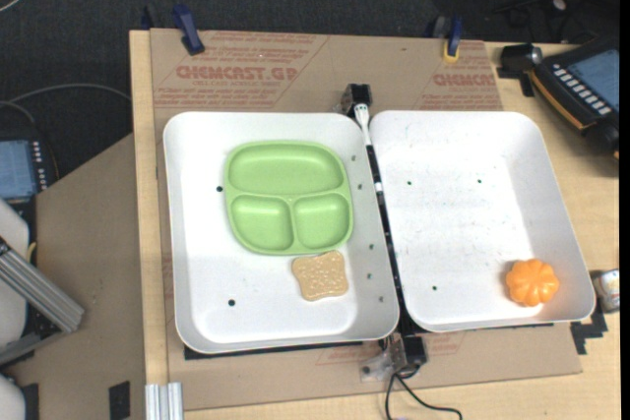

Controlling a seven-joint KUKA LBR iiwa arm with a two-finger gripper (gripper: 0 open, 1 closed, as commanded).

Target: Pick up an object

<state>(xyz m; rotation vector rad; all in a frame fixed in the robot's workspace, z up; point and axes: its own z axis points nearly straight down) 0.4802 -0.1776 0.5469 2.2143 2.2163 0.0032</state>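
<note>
While the two white bins sit side by side on the worktop [295, 64], everything in them lies flat and apart. Left bin [197, 241] first: a green divided plate [289, 196] fills its middle, one wide section at twelve o'clock, two smaller ones at six. Just beyond the plate's five o'clock edge lies a tan slice of toast [321, 275], very close to the rim, maybe touching. Over in the right bin [472, 192], a small orange pumpkin [532, 281] sits alone near the five o'clock corner. As for the tool, I cannot tell its state.
</note>
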